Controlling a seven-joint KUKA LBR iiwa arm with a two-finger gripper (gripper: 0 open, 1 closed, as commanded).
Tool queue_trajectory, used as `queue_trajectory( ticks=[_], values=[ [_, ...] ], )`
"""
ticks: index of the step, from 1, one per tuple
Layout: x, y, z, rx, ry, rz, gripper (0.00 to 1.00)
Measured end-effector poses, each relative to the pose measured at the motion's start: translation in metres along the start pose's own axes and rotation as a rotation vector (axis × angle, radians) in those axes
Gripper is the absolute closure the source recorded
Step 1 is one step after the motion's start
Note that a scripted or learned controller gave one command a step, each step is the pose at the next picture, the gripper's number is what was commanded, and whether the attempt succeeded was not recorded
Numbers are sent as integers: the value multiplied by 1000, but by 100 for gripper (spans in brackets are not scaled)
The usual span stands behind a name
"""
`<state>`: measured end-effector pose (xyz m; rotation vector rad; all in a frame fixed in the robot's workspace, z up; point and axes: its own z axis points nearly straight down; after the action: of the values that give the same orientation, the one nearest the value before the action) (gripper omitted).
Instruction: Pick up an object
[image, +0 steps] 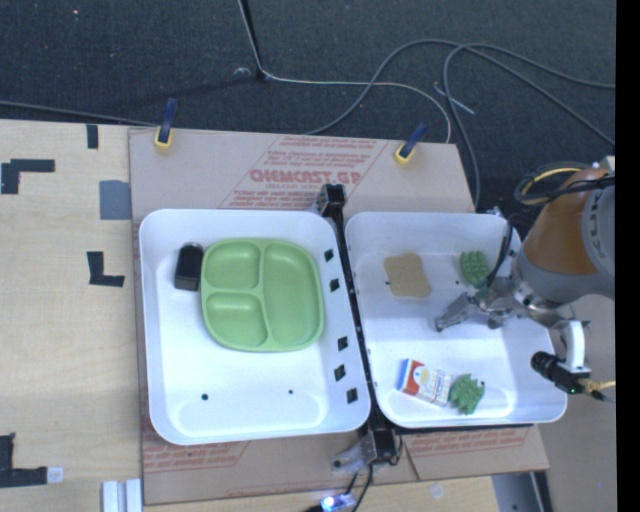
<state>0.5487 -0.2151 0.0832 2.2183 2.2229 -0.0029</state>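
Note:
My gripper (447, 319) hangs low over the middle of the right bin (500, 232), pointing left, with the grey and orange arm (560, 250) behind it at the right. Nothing shows in its grasp. A tan flat square (407, 275) lies just up and left of it. A small green leafy piece (474, 266) sits close above it, near the arm. Toward the front of the same bin lie a small white, red and orange carton (422, 381) and a second green leafy piece (466, 392), side by side.
The left bin (160, 330) holds a light green divided plate (264, 294) and a small black block (188, 267) at the plate's left. A black clip strip (344, 300) runs along the seam between the bins. Cables trail across the dark floor behind the bench.

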Motion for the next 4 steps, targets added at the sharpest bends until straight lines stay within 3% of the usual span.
queue_trajectory(
  ticks=[1,4],
  values=[
    [-1,1,-13,-4,-3,0,100],
    [3,8,-186,-4,0,0,100]
  ],
)
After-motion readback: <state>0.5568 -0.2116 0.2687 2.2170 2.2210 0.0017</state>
